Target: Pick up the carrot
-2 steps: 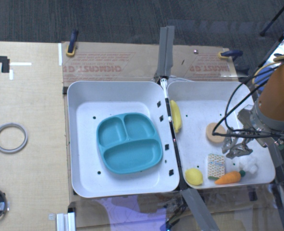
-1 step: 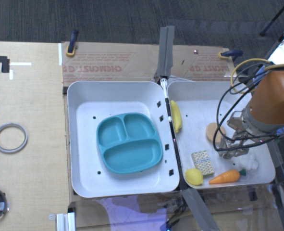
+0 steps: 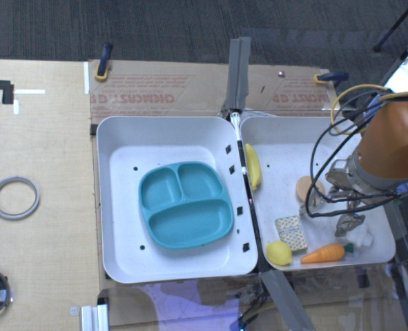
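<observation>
The tool (image 3: 350, 221) hangs just above the carrot (image 3: 323, 254), holding nothing; its opening I cannot tell.

In the right bin (image 3: 286, 133), open floor lies behind the carrot (image 3: 323, 254), while a lemon (image 3: 279, 253) and sponge (image 3: 291, 232) crowd its left.

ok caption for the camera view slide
Tool hovers just above the orange carrot in the right white bin; blue divided plate sits left.
</observation>
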{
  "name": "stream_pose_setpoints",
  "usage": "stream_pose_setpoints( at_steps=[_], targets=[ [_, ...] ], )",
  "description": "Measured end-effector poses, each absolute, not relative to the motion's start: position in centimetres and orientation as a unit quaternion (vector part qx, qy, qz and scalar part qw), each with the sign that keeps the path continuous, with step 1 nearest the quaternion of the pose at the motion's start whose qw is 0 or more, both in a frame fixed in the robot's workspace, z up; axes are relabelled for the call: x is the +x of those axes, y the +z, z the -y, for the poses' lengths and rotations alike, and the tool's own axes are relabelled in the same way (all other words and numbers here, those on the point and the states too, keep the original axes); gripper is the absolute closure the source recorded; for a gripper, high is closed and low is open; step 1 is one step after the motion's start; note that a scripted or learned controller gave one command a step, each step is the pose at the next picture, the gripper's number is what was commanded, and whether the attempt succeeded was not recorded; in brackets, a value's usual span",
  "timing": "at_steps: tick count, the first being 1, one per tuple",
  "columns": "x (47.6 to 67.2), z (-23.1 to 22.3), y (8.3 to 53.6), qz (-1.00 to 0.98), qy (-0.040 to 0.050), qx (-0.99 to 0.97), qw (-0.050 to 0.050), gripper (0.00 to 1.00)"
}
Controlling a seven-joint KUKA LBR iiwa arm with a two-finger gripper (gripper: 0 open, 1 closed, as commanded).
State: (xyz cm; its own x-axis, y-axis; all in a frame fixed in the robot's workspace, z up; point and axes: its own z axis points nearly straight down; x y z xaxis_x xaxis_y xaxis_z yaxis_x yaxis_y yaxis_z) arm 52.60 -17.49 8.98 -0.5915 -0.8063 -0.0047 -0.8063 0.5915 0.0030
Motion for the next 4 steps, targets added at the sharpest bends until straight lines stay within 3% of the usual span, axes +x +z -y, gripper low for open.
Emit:
stream_pose_setpoints(
  at_steps=[1, 2, 3, 4],
  targets=[
    [62.8, 18.0, 9.0, -0.878, 0.0015, -0.478, 0.002, 0.0],
    [63.6, 22.1, 9.1, -0.857, 0.0008, -0.515, 0.003, 0.0],
    [59.8, 20.5, 9.0, -0.819, 0.0022, -0.574, 0.002, 0.0],
    [53.4, 18.9, 8.9, -0.722, 0.0028, -0.692, 0.001, 0.0]
  ],
)
